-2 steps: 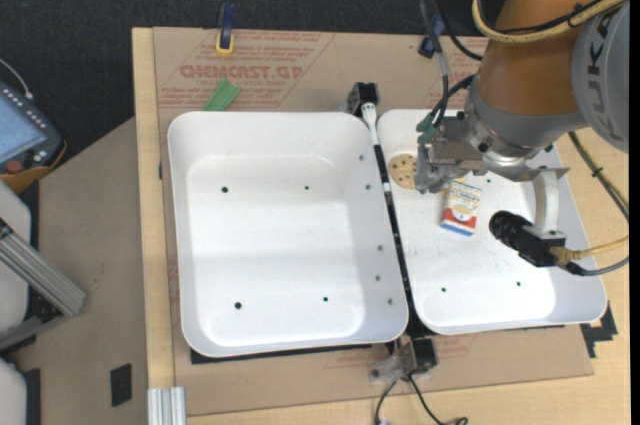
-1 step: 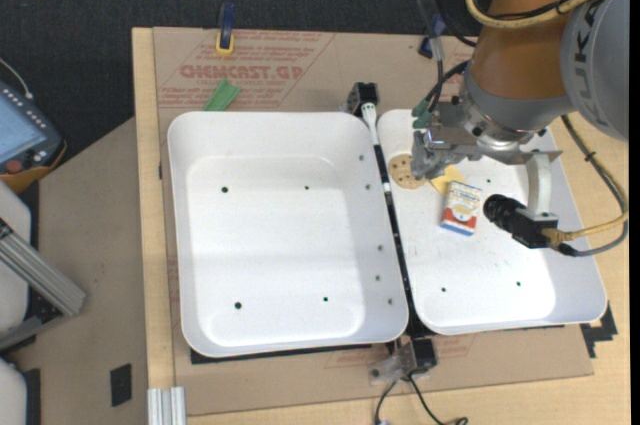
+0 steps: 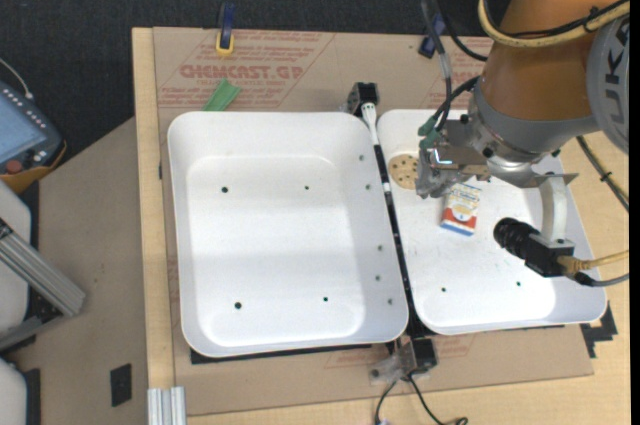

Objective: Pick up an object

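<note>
One arm (image 3: 545, 63), grey with an orange band, enters from the right of the frame and hangs over the right bin (image 3: 500, 313). One gripper (image 3: 432, 185), low over the upper left part of that bin. Gripper open or closed: cannot tell, the wrist blocks it. Nothing visibly gripped.

Two white bins side by side on one cardboard sheet (image 3: 160, 213) with red print, which lies on the worktop (image 3: 90, 183). Left bin (image 3: 200, 243) sits center frame; four dark dots on its floor. Two dark dots show on the right bin floor.

Two loose things, both in the right bin:
- one disc (image 3: 403, 169), round, tan, with small holes, near the bin's left wall, just left of the gripper.
- one box (image 3: 461, 211), small, white with orange and blue, tilted, just below and right of the gripper. Contact with the gripper: cannot tell.

Disc and box are apart, with the gripper between them.

Outside the bins:
- one green strip (image 3: 222, 95) on the cardboard, upper left of the left bin.
- two clamps on the cardboard's top edge: one blue and yellow (image 3: 226, 31) upper left, one blue (image 3: 432, 43) upper center-right.
- two black clips at the seam between the bins: one at the top (image 3: 362, 98), one at the bottom (image 3: 415, 355).
</note>
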Motion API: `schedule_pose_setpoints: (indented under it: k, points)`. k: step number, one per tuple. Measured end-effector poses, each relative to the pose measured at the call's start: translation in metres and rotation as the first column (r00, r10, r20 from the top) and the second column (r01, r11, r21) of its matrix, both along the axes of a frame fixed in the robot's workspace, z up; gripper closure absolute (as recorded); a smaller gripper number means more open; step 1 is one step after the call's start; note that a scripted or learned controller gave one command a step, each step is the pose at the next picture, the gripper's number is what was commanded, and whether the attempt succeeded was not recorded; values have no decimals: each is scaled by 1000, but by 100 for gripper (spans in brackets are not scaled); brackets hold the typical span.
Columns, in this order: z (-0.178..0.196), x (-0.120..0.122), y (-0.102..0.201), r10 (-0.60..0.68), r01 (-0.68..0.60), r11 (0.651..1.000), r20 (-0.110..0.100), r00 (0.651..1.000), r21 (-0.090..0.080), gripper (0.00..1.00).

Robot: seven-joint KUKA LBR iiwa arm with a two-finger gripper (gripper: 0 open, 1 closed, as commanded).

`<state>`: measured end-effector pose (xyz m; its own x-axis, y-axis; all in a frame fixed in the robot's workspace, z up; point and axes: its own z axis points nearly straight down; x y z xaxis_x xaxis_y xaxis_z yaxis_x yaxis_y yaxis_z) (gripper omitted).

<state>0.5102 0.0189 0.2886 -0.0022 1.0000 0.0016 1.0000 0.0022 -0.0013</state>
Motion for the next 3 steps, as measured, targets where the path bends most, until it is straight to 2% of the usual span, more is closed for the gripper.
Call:
schedule_pose_setpoints:
  k: [1, 2, 3]
  points:
    - [-13, 29, 12, -1, 1, 1000, 3, 1000, -2, 100]
    - [0, 3, -2, -3, 3, 1000, -1, 1000, -1, 100]
    - [-10, 18, -15, -4, 4, 1000, 2, 1000, -3, 100]
